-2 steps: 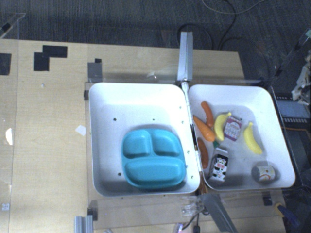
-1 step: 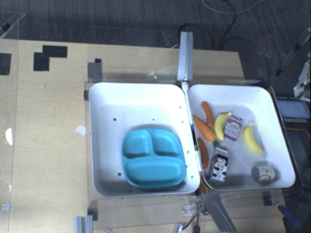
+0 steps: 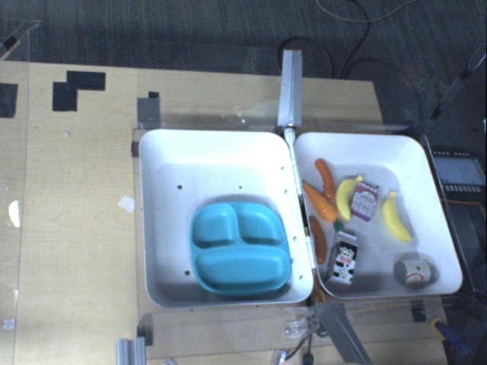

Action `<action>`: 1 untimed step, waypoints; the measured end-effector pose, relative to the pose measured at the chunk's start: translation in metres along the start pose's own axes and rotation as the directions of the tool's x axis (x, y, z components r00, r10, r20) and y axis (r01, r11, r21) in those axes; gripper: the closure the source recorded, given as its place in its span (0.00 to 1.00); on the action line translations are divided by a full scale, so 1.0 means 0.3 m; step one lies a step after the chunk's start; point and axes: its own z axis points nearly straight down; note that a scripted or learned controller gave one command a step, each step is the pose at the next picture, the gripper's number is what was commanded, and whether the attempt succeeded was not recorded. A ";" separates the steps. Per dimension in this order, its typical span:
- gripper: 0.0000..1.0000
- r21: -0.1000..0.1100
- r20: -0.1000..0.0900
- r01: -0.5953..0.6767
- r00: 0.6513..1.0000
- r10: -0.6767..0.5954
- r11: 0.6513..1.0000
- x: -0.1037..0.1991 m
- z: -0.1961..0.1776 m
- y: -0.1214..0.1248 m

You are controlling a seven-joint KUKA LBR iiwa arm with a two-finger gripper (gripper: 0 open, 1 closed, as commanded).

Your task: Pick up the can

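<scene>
Seemingly light, stiff and smooth-sided, the can (image 3: 413, 271) lay by the right bin's (image 3: 358, 144) front right corner, apart from the banana (image 3: 394, 217); gripping across its round wall looked best.

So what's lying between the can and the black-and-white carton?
In the camera view, bare white bin floor lies between the can and the carton.

Here's the pale wooden worktop (image 3: 76, 226), with two shallow white bins sitting side by side on it: the left bin (image 3: 163, 204) and the right bin (image 3: 426, 196), walls touching along the middle. Black patches (image 3: 72, 90) mark the worktop's far left.
</scene>
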 end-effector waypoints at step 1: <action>1.00 0.000 -0.001 -0.035 0.999 0.035 0.999 -0.030 -0.004 -0.094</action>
